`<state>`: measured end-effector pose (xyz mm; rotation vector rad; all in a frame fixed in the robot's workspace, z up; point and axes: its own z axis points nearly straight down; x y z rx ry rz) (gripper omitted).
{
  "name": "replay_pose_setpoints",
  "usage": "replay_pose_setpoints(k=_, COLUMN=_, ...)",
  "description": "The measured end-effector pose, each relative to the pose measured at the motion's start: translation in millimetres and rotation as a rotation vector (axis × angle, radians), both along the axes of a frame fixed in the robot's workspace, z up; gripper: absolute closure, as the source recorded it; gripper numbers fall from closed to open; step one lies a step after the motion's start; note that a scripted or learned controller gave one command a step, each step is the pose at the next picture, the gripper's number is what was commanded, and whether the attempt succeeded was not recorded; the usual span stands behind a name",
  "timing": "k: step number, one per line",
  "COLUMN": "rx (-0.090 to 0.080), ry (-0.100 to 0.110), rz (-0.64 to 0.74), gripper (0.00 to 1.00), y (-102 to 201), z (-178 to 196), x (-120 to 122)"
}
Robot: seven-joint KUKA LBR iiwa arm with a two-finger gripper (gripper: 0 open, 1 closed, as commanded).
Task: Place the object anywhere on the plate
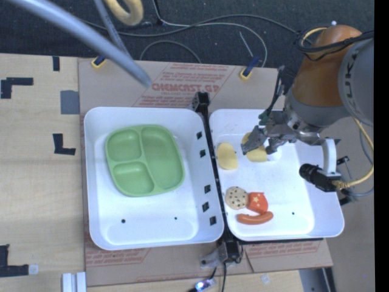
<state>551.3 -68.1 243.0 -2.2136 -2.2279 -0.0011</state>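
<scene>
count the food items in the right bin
5: a pale yellow piece by the divider, a yellow piece at the gripper, a cookie, a red piece, a sausage. The arm may hide more.

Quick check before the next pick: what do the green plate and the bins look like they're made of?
Green plate: likely molded plastic, matte to satin; uniform colour, rounded compartment ridges, soft highlights. Left bin and right bin: probably glossy white plastic; smooth rounded rims with slight sheen. Coated metal can't be ruled out.

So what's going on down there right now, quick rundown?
Tool low in right bin, at a yellow piece; grip unconfirmed. Green plate sits in left bin. Bin divider lies between.
</scene>
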Motion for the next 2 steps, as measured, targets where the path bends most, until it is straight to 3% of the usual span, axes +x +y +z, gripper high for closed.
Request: replay_pose_setpoints(k=2, rx=-0.001, ry=0.004, rz=-0.001, gripper=1.0, y=109, z=-13, x=-16)
